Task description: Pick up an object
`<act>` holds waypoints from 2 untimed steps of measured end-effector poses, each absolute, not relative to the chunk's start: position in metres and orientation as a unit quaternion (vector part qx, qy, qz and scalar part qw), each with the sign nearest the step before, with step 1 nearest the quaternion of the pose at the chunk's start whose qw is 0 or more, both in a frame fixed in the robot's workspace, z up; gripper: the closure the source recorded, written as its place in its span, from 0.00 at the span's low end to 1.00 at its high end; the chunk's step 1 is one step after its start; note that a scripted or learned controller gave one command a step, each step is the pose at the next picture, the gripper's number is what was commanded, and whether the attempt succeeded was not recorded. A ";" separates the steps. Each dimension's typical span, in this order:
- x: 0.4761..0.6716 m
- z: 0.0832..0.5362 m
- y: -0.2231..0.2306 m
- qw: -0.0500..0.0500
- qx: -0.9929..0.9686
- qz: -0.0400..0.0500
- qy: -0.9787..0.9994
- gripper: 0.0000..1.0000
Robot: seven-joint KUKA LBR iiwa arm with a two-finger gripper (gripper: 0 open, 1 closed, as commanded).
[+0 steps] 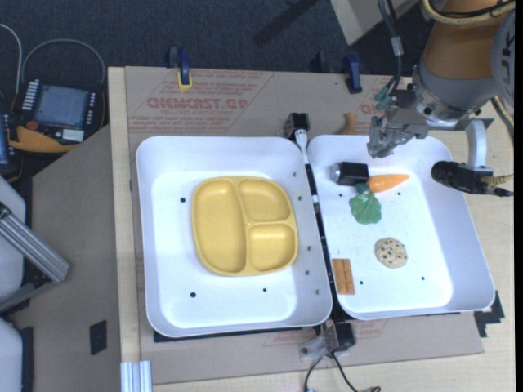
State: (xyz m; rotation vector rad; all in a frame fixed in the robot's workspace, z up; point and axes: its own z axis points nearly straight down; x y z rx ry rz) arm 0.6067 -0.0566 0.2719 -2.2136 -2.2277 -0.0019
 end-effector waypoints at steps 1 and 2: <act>0.607 0.266 0.000 0.001 -0.705 0.000 -0.709 1.00; 0.616 0.240 0.051 0.002 -0.705 0.001 -0.709 1.00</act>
